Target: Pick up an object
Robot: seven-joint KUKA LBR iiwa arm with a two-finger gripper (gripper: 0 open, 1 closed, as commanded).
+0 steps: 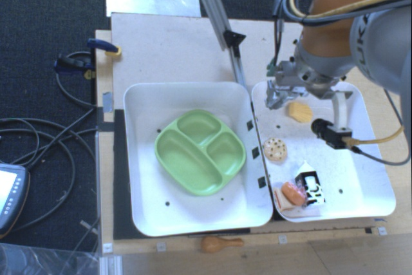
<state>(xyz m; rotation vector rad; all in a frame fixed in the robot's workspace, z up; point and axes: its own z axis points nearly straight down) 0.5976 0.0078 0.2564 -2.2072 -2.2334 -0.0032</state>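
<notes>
So the stuff to grab is all sitting in the right bin (pixel 373 196): a yellowish lump (pixel 299 112) up near the top, a round speckled cookie-looking thing (pixel 275 150) close to the bin's left wall, and down at the near-left corner an orange-pink piece (pixel 293 192) squeezed up against a small black and white carton (pixel 310 186). The gripper (pixel 278 94) hangs over the upper left part of that bin, just left of the yellowish lump, and honestly I can't tell whether it's touching anything. Nothing visible between the fingers, and whether the jaws are apart or together, can't tell from this angle. The left bin (pixel 148 203) has a green divided plate (pixel 201 151) lying flat in the middle. On the bench in front of the bins there's a little tan wooden-looking piece (pixel 221 243).
</notes>
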